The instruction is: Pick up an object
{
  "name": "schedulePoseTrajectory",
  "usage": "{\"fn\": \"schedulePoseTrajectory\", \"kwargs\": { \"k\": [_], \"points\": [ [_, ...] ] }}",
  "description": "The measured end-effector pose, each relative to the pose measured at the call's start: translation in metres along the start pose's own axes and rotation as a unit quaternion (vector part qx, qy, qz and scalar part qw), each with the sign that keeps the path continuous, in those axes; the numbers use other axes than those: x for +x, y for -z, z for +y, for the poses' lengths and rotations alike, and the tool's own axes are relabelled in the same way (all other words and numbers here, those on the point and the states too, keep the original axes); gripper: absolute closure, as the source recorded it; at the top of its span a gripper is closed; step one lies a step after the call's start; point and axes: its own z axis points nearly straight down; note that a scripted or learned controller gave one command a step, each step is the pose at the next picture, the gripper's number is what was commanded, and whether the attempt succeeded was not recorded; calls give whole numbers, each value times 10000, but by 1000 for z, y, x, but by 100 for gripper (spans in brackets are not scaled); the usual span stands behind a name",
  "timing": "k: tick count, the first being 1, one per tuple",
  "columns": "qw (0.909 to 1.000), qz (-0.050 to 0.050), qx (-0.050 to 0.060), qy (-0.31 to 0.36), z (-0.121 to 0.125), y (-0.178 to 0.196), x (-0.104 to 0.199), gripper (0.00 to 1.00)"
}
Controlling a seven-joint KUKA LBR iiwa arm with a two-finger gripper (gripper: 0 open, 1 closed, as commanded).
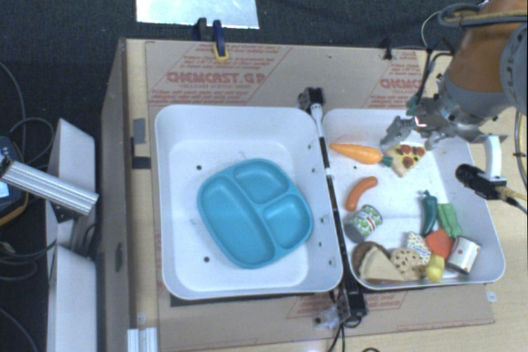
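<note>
**Q:** Where is your claw right now?

**A:** My gripper [412, 132] hangs over the far part of the right bin [492, 272], just above the pizza slice [407, 158] and close beside the toy carrot [356, 152]. My fingers look spread apart, with nothing between them, though they are small and a bit blurred from this camera.

**Q:** So nothing is picked up yet?

**A:** No. I judge that I am in the approach step, lining up over a target before going down.

**Q:** What can you choose from?

**A:** Everything lies in the right bin. The pizza slice and carrot sit nearest me. The sausage [360, 193] lies near the middle, the small can [365, 221] just below it. Along the near edge are the bread slice [375, 262], a cracker [404, 260], a green pepper [429, 213] and a few other toys crowded together. The left bin [177, 202] has a blue divided plate [255, 212].

**Q:** What does the next move call for?

**A:** I think I should drop straight down on the pizza slice, as it lies almost under my fingers. It is flat, so I need to get low, nearly to the bin floor, and close across its narrow width. The carrot is close, so I must keep from nudging it.
</note>
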Motion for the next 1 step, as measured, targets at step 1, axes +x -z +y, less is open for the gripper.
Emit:
{"fn": "schedulePoseTrajectory", "kwargs": {
  "k": [1],
  "points": [
    [10000, 6, 18, 4, 17, -57, 23, 0]
  ]
}}
